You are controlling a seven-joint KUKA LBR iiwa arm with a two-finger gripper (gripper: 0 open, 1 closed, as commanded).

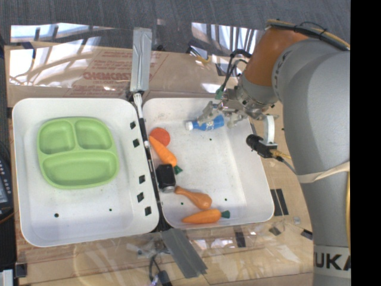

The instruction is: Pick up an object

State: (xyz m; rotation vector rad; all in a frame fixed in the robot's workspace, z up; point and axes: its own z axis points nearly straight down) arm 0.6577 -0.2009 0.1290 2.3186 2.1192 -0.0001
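A: Report the tool position.

B: The two-finger tool (209, 117) on the grey arm with the orange band (286, 64) sits low in the rear of the shallow white right bin (253, 177). Its fingers stand on either side of the small blue and white bottle (205, 124), which lies on its side on the bin floor. Whether the fingers actually clamp it cannot be told.

A: List the remaining contents of that bin.

B: Along the left wall: a round orange-red piece (159, 136), an orange carrot (165, 154) just beside it, and a small black block (165, 177). Near the front: an orange-brown drumstick-shaped piece (194, 197) and a second orange carrot with a green top (204, 217).

A: And the left bin?

B: The shallow white left bin (36, 219) holds a green three-compartment plastic tray (77, 152).
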